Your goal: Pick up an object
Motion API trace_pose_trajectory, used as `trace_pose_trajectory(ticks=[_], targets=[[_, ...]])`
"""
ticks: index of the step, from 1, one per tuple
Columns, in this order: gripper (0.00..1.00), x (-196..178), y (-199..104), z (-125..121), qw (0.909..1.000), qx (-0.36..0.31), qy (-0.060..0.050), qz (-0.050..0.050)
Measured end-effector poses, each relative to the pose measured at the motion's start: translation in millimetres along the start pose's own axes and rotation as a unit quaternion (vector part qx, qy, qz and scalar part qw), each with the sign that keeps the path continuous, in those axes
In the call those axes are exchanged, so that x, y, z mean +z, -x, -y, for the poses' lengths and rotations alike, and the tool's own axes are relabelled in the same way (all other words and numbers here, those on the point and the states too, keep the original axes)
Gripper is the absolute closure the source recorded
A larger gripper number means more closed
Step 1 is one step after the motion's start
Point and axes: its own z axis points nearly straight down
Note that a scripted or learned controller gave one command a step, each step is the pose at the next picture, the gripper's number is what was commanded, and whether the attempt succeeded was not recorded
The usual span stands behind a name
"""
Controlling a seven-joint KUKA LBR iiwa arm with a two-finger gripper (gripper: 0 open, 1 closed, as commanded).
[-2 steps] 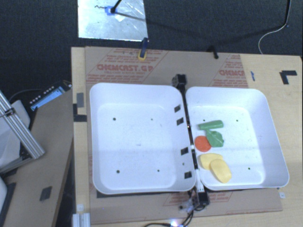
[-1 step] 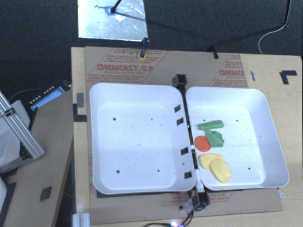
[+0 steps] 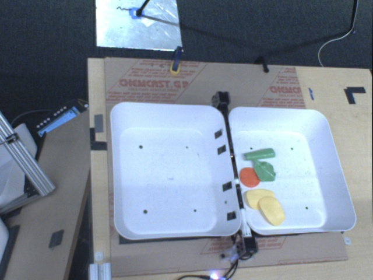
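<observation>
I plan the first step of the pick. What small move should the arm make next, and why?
Probably bring the gripper over the right bin, above the yellow piece near its front. All the objects lie there in one cluster: a green piece, an orange one, the yellow ones. The yellow piece sits at the cluster's edge, so it seems easiest to approach.

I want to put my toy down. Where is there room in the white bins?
The left bin has bare floor from wall to wall. In the right bin, the half by its outer wall is free. It is crowded beside the middle divider: green pieces, orange piece, yellow pieces.
</observation>
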Motion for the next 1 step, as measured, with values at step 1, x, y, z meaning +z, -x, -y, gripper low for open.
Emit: trace_pose_trajectory(ticks=[1], targets=[[1.00, -11.6, 0.0, -0.6, 1.0000, -0.002, 0.002, 0.001]])
